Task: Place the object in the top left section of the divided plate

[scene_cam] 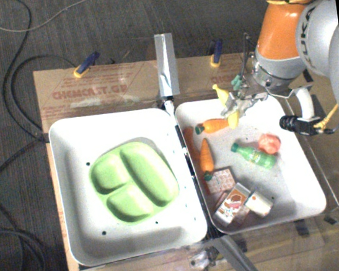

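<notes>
Big grey arm [305, 31] with its orange band reaching in over the right bin [304, 203]; the left bin [69, 177] lies well off to the gripper's left, and in it, lower left of the gripper, sits the green divided plate [133, 180], its top left section bare; now the gripper [235, 105] itself, hanging over the top of the right bin, something yellow [227, 101] right at its tip, though whether it is clamped on it or loose I cannot tell; just beside the gripper, to its lower left, a carrot [215, 125] lying flat; a second carrot [205, 155] further down and left, standing lengthwise; below the gripper a green bottle [255, 155] with a red fruit [269, 143] touching it; lowest of all, well below the gripper, a small printed packet [220, 181] and two little cartons [241, 203].
</notes>
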Motion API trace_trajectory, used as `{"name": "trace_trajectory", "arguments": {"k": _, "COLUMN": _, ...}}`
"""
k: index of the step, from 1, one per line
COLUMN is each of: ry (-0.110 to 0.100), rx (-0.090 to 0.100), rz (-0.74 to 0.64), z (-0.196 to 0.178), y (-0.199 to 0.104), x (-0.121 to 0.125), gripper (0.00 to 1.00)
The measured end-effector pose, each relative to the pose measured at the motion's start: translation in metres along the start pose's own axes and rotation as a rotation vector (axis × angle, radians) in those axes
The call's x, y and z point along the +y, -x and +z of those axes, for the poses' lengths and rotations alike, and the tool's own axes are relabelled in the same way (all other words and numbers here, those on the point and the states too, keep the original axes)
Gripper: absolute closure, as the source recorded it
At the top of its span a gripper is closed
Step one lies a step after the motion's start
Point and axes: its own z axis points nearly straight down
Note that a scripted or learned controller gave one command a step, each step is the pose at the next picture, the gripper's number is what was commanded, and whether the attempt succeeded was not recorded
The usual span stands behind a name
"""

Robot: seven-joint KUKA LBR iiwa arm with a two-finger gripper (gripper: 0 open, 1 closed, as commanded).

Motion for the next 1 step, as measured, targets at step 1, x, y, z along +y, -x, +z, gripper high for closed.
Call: {"name": "trace_trajectory", "arguments": {"k": 1, "ry": 0.0, "rx": 0.0, "rz": -0.086, "z": -0.0254, "y": -0.0533, "x": -0.0398, "gripper": 1.0}}
